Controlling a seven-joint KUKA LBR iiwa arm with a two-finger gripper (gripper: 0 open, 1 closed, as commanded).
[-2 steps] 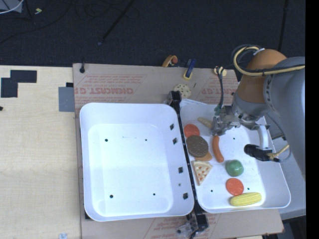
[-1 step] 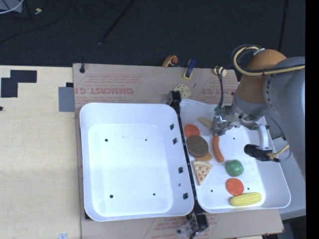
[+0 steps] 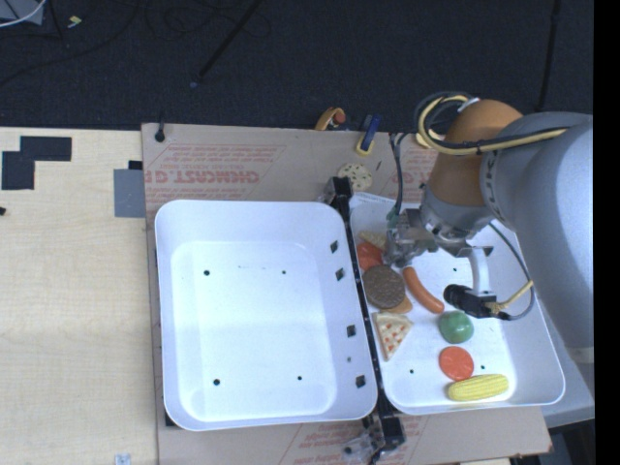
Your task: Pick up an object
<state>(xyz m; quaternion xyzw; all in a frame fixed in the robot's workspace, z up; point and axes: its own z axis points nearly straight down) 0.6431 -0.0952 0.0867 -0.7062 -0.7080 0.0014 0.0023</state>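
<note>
Arm: grey, with an orange band (image 3: 480, 124) above the wrist, it reaches in from the right over the right bin.
Hand (image 3: 399, 248): low over the upper left part of the right bin, close to the wall shared with the left bin; whether it is apart or together I cannot tell.
Right bin (image 3: 542, 386): holds all the toy food, crowded along its left side and near edge.
Brown disc (image 3: 384, 286): just below the hand, against the left wall.
Red piece (image 3: 368, 255): just left of the hand, partly hidden by it.
Carrot (image 3: 422, 290): slanting, just beside the disc on its right, below the hand.
Pizza slice (image 3: 391, 334): below the disc, near the left wall.
Green ball (image 3: 455, 326): mid-bin, right of the carrot.
Red round piece (image 3: 456, 362): under the green ball.
Corn cob (image 3: 478, 387): along the near edge.
Left bin (image 3: 174, 260): wide, with open room across its floor.
Worktop (image 3: 68, 298): bare pale wood to the left of the bins.
</note>
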